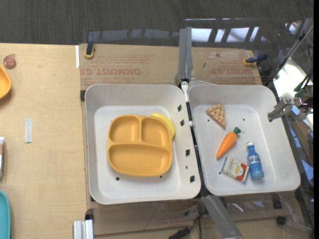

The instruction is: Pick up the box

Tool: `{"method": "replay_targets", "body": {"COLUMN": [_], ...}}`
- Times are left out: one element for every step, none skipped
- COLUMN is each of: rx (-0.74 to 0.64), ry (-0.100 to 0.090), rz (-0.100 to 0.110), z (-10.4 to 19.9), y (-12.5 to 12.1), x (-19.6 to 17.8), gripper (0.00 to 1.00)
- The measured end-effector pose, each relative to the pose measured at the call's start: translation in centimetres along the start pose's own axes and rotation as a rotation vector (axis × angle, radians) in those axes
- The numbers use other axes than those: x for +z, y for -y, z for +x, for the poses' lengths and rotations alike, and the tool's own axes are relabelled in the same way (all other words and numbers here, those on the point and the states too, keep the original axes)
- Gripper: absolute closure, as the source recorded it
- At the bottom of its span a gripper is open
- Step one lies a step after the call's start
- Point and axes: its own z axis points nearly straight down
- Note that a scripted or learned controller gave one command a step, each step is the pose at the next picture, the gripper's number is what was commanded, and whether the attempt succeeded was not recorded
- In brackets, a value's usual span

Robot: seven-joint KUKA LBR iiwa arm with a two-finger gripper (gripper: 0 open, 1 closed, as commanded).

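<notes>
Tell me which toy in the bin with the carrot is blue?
The little bottle is the blue one, lying beside the box. The carrot is orange and the waffle wedge is tan.

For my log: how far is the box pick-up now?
Nothing looks done: the small flat cardboard box lies in the right white bin, between the orange toy carrot and the blue bottle. Nothing is in hand. Approach, grasp and lift remain.
</notes>
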Motion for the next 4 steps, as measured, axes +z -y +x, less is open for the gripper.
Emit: {"method": "replay_targets", "body": {"rx": [0.077, 0.07, 0.091, 0.023], "ry": [-0.001, 0.002, 0.0, 0.006], "rz": [0.0, -0.01, -0.013, -0.017], "z": [2.4, 5.0, 9.5, 9.7], "y": [4.7, 4.4, 4.3, 4.2], "x": [15.9, 19.1, 19.2, 19.1], "gripper": [0.0, 0.0, 0.0, 0.0]}}
